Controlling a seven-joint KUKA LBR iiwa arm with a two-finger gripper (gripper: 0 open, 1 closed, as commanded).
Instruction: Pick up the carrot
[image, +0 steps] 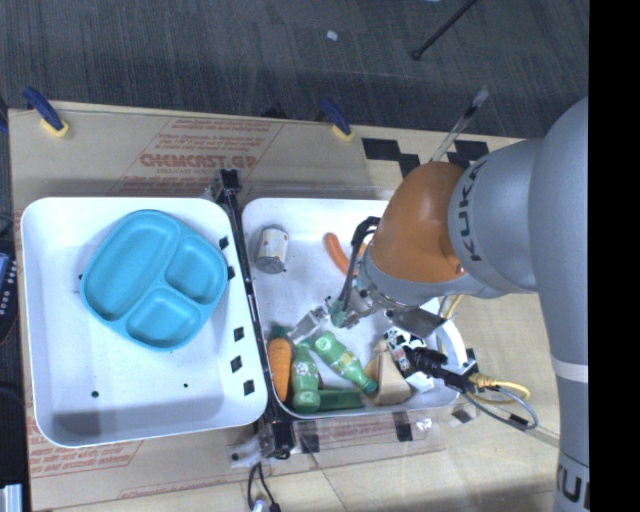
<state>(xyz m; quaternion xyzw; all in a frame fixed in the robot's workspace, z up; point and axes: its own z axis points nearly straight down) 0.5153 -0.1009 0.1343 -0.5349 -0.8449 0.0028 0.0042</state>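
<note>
Closest to you, along the near wall of the right bin (300, 215), lies a crowd of items: the carrot (280, 366) stands on end in the near-left corner, just beside the divider between the 2 bins, with green bottles (330, 375) touching its right side and a tan wedge-shaped item (392, 382) a little farther right. You can see the carrot lying free, with nothing gripping it.

Your pincer (338, 315) hangs over the middle of the right bin, above and to the right of the carrot, near the upper green bottle. You cannot tell from this angle whether it is spread or pressed together, because the grey arm (500, 215) and its orange band (425, 225) cover most of it.

Farther back in the same bin you have a small grey can (270, 248) near the divider and a second orange piece (336, 252), partly hidden by the wrist.

In the left bin (60, 330) rests 1 blue tray (153, 277) with 3 compartments. Both bins sit on the cardboard-covered tabletop (190, 155), and 2 blue clamps (45, 110) hold its far edge.
</note>
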